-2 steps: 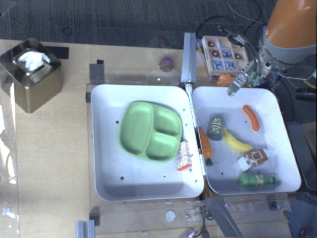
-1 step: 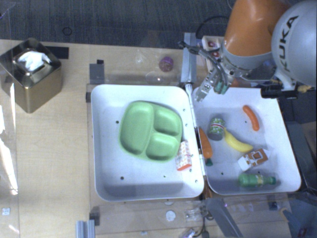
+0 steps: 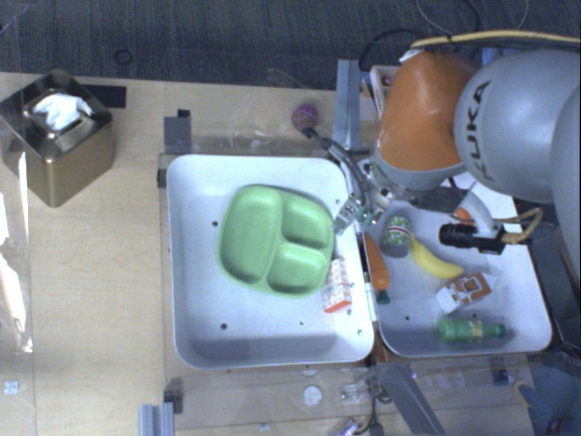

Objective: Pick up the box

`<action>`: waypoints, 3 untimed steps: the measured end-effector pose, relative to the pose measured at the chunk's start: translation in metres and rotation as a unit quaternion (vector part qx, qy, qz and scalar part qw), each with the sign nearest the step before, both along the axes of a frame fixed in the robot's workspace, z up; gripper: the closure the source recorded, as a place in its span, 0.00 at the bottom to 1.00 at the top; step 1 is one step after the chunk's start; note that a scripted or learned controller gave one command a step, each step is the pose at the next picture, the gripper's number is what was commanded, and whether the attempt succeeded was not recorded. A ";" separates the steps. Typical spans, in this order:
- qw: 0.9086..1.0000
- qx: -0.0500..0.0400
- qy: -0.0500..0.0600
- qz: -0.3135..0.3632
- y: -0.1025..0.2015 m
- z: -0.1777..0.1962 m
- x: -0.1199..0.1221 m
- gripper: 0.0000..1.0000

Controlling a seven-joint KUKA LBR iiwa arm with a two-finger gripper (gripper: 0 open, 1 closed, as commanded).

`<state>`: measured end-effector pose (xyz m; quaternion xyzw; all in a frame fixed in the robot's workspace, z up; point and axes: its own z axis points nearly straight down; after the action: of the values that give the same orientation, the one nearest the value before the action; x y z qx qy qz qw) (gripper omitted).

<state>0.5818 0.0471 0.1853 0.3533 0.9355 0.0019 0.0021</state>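
- My gripper (image 3: 349, 212) is hanging over the seam between the two white bins, below my orange band (image 3: 419, 116) and grey wrist; I cannot tell its state, since the tip is too small and cluttered to read.
- The box (image 3: 337, 286) — a small white carton with red-orange print — is lying below my gripper in the left bin (image 3: 195, 334), close against that bin's right wall, near my gripper but apart from it. Nothing is showing between my gripper and the box.
- A green divided tray (image 3: 275, 239) is sitting to the left of my gripper in the same bin, its right edge just beside my gripper and just beside the box's upper end.
- An orange carrot-like piece (image 3: 377, 263) is lying just to the right of and below my gripper, along the left wall of the right bin (image 3: 536, 321).
- Farther right of my gripper, a yellow banana (image 3: 434, 262) is resting beside a small round tin (image 3: 397, 234).
- Below and well to the right, a brown-and-white packet (image 3: 466, 291) is lying above a green bottle (image 3: 470, 331) on its side.
- Well to the left of my gripper, off the bins, a tan tissue box (image 3: 64, 148) is standing on the bench (image 3: 82, 334).
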 end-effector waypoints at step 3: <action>0.988 0.001 -0.003 -0.157 -0.024 0.122 0.048 1.00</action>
<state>0.6303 0.0229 0.3077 0.4958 0.8684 0.0032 0.0054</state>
